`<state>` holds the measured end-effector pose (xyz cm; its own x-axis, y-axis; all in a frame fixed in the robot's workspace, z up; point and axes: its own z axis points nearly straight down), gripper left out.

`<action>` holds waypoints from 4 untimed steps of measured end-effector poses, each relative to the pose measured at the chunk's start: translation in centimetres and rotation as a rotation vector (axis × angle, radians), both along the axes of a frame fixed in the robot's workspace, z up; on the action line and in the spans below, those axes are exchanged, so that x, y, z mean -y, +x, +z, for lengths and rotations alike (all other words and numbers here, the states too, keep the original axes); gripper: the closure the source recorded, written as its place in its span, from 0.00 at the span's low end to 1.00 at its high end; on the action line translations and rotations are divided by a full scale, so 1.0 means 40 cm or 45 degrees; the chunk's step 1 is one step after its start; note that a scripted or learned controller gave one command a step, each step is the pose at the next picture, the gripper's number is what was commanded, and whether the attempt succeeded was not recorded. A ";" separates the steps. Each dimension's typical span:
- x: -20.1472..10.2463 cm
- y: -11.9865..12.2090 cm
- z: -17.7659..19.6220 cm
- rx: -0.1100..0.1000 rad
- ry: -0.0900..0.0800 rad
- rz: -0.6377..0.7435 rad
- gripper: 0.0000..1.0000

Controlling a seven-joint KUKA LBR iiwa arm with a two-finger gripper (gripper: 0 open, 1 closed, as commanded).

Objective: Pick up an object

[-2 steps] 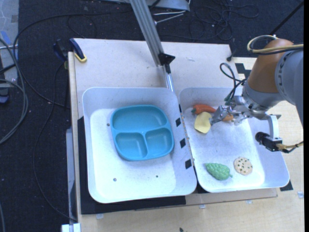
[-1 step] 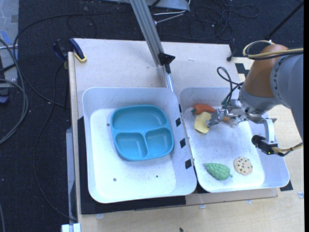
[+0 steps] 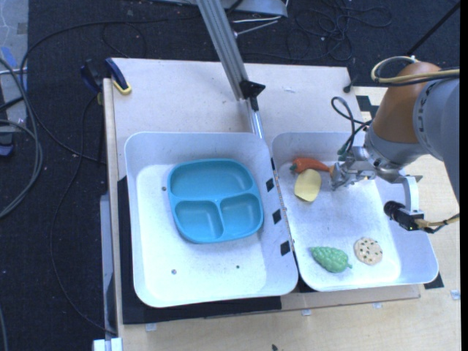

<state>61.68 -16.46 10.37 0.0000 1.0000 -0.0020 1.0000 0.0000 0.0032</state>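
Gripper [image 3: 338, 175], its state not possible to tell, hovers low in the right bin [image 3: 409, 269] just right of the yellow object [image 3: 308, 186], so the approach step seems underway, and next it needs a closing on this piece.

A tray [image 3: 216, 199] lies in the left bin [image 3: 146, 269]; a cookie [image 3: 368, 251] in the right bin [image 3: 417, 265].

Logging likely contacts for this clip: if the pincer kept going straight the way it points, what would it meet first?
Probably the yellow piece, just left of the pincer, with the orange carrot-like toy beside it. Height is unclear from above.
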 end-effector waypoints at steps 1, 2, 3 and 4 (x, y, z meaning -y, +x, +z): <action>0.022 0.017 0.139 0.004 -0.001 -0.001 1.00; 0.022 0.021 0.273 0.006 0.000 0.002 1.00; -0.097 -0.004 0.262 -0.005 0.004 0.008 1.00; -0.234 0.008 0.288 -0.002 0.005 0.010 1.00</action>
<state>61.99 -7.09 21.90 -0.0082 1.0000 0.0018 1.0000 0.0082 0.0020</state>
